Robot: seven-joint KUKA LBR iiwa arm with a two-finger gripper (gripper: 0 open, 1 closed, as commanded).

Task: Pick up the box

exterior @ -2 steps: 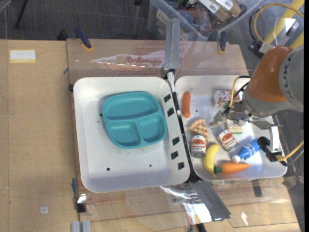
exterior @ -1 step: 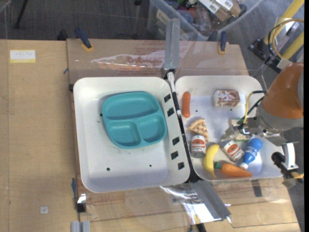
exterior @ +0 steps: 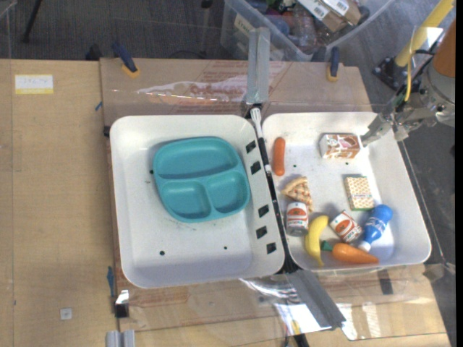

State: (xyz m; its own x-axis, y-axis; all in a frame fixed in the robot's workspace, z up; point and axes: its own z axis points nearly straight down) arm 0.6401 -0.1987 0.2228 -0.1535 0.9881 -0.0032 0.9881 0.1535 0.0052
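You have the left bin (exterior: 130, 194) holding a teal divided plate (exterior: 199, 178), which lies well to the left of the box (exterior: 340, 146); the divider (exterior: 262, 186) between the two bins runs between that plate and the box; just past it, in the right bin (exterior: 412, 215), an orange sausage-like piece (exterior: 278, 155) lies upright in the view, to the left of the box and apart from it; below and left of the box you see a pizza slice (exterior: 297, 191), and under that a small can (exterior: 297, 217); a banana (exterior: 316, 236) curves below the box, near the bin's front; a second can (exterior: 346, 227) lies tilted beside the banana, straight below the box, with a carrot (exterior: 354, 254) lying along the front wall beneath it; a tan cracker (exterior: 359, 191) sits just below and slightly right of the box, not touching it; a blue bottle (exterior: 375, 225) lies further below and right; the box itself, white with red print, rests flat on the floor of the right bin near its back wall; the gripper (exterior: 373, 132) reaches in from the right, its tip at the box's right edge; you cannot tell from here how its jaws stand, and the box is not seen between them
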